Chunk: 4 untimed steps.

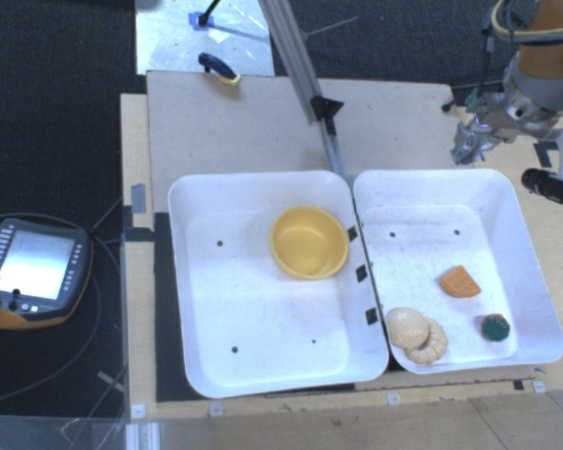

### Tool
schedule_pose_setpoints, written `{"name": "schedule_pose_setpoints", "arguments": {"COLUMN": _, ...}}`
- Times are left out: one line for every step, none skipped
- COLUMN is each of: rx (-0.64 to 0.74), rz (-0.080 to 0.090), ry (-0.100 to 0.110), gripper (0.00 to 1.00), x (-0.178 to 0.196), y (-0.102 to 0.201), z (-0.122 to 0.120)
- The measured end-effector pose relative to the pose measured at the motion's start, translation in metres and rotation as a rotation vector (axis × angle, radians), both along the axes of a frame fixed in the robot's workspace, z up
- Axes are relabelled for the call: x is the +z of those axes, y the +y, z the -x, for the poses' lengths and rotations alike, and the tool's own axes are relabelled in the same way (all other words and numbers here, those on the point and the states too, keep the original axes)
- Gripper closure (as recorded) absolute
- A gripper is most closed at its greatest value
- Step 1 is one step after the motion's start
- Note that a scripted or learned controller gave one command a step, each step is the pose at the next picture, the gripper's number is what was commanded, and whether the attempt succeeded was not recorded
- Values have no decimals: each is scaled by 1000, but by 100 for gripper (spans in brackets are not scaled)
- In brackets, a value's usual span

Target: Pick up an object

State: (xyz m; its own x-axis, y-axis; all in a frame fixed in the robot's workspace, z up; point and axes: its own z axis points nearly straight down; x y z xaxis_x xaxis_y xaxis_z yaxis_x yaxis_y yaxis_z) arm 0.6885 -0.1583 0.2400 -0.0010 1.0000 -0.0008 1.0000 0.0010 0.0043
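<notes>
My gripper [465, 150] hangs at the upper right, just above the far rim of the right bin [530, 251], with nothing visible between its fingers. In the right bin lie an orange wedge [460, 282], a small dark green ball [494, 326], and a tan round piece [407, 326] against a curled beige piece [430, 344] near the front left corner. A yellow bowl [309, 242] sits upright in the left bin [197, 279], near its far right side.
A grey pole [296, 50] slants across the bench behind the bins, ending in a black clamp [326, 109]. A teach pendant [33, 272] lies on the floor at left. A blue and yellow clip [220, 67] rests at the bench's far edge.
</notes>
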Motion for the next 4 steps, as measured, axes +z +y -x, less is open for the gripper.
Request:
{"name": "schedule_pose_setpoints", "arguments": {"rx": 2, "rz": -1, "ry": 5, "gripper": 100, "x": -11, "y": 45, "z": 29}}
{"name": "schedule_pose_setpoints", "arguments": {"rx": 3, "rz": -2, "ry": 4, "gripper": 100, "x": -20, "y": 93, "z": 58}}
{"name": "schedule_pose_setpoints", "arguments": {"rx": 4, "rz": -2, "ry": 2, "gripper": 100, "x": -7, "y": 140, "z": 83}}
{"name": "schedule_pose_setpoints", "arguments": {"rx": 4, "rz": -2, "ry": 5, "gripper": 100, "x": -14, "y": 191, "z": 115}}
